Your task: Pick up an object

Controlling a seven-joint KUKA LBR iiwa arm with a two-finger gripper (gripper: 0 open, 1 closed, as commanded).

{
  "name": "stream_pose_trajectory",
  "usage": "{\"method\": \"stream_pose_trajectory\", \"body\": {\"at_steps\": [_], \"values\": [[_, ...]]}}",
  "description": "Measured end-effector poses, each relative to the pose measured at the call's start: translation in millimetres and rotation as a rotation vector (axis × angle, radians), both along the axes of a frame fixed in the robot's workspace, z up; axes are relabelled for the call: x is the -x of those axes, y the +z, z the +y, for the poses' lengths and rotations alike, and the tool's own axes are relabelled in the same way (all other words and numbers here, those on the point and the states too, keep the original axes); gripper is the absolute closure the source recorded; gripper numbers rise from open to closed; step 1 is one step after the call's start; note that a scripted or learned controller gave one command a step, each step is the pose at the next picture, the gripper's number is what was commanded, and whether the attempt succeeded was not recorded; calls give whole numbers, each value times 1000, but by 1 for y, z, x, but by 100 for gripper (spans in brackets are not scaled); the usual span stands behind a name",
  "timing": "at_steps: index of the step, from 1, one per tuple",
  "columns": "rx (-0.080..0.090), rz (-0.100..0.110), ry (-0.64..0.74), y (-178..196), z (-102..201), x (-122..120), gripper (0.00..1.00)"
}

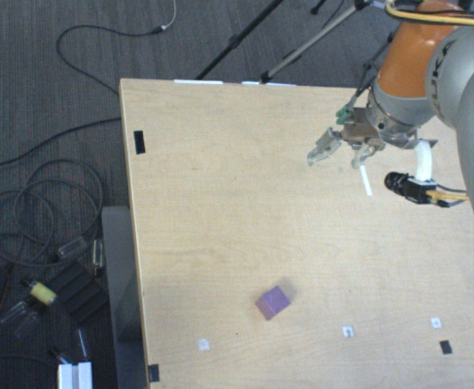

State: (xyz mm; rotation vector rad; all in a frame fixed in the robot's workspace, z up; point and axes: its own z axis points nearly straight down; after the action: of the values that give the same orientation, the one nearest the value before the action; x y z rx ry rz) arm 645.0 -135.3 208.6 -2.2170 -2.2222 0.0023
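A small purple block (272, 302) lies on the light wooden board (220, 217), near its front edge and a little left of centre. My gripper (339, 156) hangs over the board's far right part, well away from the block. It is open, its two fingers spread and nothing between them. The grey arm with its orange band (411, 59) reaches in from the upper right.
A black tape mark (139, 142) sits at the board's left edge, and small white and black tags (348, 331) dot the front. Cables and loose gear (42, 241) lie on the carpet to the left. Tripod legs (334, 23) cross the floor behind the board.
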Motion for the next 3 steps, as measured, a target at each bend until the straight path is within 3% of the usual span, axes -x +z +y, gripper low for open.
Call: {"method": "stream_pose_trajectory", "body": {"at_steps": [1,2,3], "values": [[1,2,-69,-112,41,8,0],[0,3,-69,-103,42,8,100],[2,-3,-35,-75,13,-23,100]]}}
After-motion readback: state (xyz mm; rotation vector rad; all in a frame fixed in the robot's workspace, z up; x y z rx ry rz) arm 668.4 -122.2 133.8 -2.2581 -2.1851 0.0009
